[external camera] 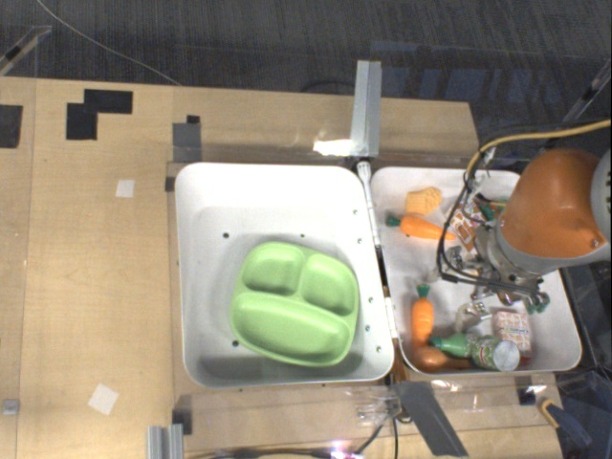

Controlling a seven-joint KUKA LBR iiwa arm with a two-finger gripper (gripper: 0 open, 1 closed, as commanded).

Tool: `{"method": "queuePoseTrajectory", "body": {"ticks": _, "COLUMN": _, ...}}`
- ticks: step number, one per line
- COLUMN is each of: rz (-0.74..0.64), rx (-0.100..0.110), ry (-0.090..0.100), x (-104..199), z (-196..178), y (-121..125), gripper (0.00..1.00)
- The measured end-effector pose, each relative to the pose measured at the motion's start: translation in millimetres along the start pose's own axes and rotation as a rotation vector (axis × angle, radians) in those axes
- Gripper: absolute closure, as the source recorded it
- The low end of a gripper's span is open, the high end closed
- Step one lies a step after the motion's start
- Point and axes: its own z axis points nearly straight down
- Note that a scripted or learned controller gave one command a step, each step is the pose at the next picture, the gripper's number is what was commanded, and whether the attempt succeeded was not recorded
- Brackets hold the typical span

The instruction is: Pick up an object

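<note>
Several small toy foods crowd the right bin [572, 352]; gripper [497, 299] low, grip state unreadable.
Carrot [422, 319] near the left wall: likely light, stiff, slick; pinch mid-body.

You are looking down from one fixed camera above the bench [86, 285], tilted at a slant, so the dark floor [239, 17] lies along the far edge at the top. It sits high enough to take in both bins: the left bin [196, 256] near the middle of your frame, the right bin [564, 347] close to the right side. The arm [555, 204] enters from the right, and its orange band faces up towards you.
</note>
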Motion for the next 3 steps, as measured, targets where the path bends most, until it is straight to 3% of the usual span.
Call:
{"method": "queuePoseTrajectory", "body": {"ticks": 1, "rz": -0.102, "rx": 0.014, "ry": -0.024, "x": 11, "z": -3, "y": 15, "gripper": 0.0}}
{"method": "queuePoseTrajectory", "body": {"ticks": 2, "rz": -0.134, "rx": -0.004, "ry": 0.005, "x": -75, "z": 4, "y": -43, "gripper": 0.0}}
{"method": "queuePoseTrajectory", "body": {"ticks": 3, "rz": -0.254, "rx": -0.002, "ry": 0.003, "x": -38, "z": 1, "y": 7, "gripper": 0.0}}
